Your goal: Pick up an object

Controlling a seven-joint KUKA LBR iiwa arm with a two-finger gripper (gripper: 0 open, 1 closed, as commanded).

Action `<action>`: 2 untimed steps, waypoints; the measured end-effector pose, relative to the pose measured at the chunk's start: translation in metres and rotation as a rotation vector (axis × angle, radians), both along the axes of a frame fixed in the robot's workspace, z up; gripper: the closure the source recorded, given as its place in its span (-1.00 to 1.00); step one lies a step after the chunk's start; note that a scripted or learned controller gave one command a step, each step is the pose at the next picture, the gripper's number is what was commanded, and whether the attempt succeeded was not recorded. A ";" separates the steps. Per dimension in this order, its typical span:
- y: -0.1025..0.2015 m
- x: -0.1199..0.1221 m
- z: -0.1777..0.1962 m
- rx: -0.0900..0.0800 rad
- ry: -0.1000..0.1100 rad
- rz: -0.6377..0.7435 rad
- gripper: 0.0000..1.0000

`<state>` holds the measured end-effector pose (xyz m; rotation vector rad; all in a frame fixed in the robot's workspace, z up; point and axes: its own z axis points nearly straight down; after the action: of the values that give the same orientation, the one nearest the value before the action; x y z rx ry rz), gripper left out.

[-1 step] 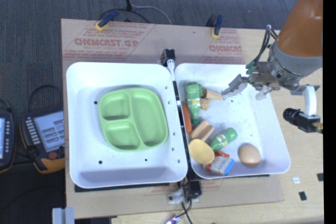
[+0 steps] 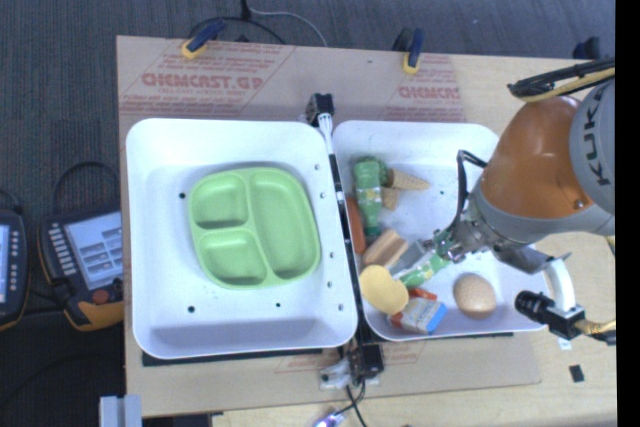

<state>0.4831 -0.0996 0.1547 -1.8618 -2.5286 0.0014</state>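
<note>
Here, the gripper sits low in the right bin, among the packed items; whether it is released or clenched cannot be told. Descend vertically on 1 item only, clear of neighbours. The nearest candidate is a green-and-white bottle, lying slanted just beside the tip, between a yellow lemon and a tan egg.
</note>
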 end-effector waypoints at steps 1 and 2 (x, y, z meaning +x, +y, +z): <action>-0.009 0.016 -0.044 0.000 -0.002 0.222 -1.00; -0.003 0.091 -0.014 0.000 -0.003 0.336 -1.00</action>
<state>0.5742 -0.1025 0.1406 -1.4134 -2.8066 -0.0014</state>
